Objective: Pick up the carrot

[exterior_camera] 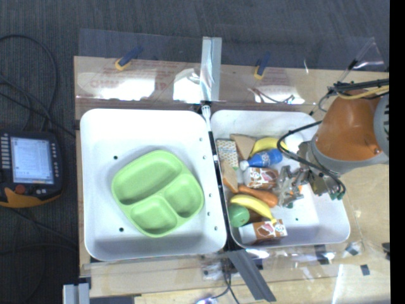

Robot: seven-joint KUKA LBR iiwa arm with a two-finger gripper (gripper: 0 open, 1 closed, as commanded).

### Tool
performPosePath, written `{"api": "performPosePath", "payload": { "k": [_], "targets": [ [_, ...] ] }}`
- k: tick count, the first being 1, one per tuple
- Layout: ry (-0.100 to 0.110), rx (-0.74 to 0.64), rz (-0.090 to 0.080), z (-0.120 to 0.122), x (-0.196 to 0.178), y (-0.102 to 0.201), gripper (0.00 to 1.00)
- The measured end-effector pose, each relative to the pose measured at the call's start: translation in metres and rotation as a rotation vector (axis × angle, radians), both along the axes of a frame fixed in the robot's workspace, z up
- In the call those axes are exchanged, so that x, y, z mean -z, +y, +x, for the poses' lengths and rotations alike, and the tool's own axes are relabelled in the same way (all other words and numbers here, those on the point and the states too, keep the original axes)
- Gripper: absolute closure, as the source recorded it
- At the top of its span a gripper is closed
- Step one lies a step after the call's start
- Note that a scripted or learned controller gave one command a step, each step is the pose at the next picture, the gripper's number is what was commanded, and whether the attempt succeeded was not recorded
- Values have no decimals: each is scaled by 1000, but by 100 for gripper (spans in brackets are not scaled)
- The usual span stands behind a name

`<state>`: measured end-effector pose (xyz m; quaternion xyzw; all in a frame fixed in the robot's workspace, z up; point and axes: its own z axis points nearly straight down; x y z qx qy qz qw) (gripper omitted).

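Observation:
The carrot (256, 194) is a long orange piece lying across the middle of the right bin (316, 227), between a small printed carton (260, 178) above it and a yellow banana (250, 203) below it. My gripper (289, 187) hangs just right of the carrot's right end, low over the bin, under the orange band of the arm (345, 135). Its metal fingers point down and left toward the pile.
The left bin (101, 233) holds a green divided plate (158, 192). In the right bin lie a second banana (266, 145), a blue-capped bottle (261, 159), a green ball (238, 216), a brown carton (269, 230) and a patterned packet (227, 155). A pendant (28, 166) sits at far left.

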<state>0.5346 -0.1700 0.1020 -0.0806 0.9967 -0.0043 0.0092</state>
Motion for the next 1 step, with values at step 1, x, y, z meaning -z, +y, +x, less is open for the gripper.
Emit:
{"api": "performPosePath", "payload": {
  "k": [1],
  "targets": [
    [9, 6, 8, -25, -85, 81, 100]
  ]
}}
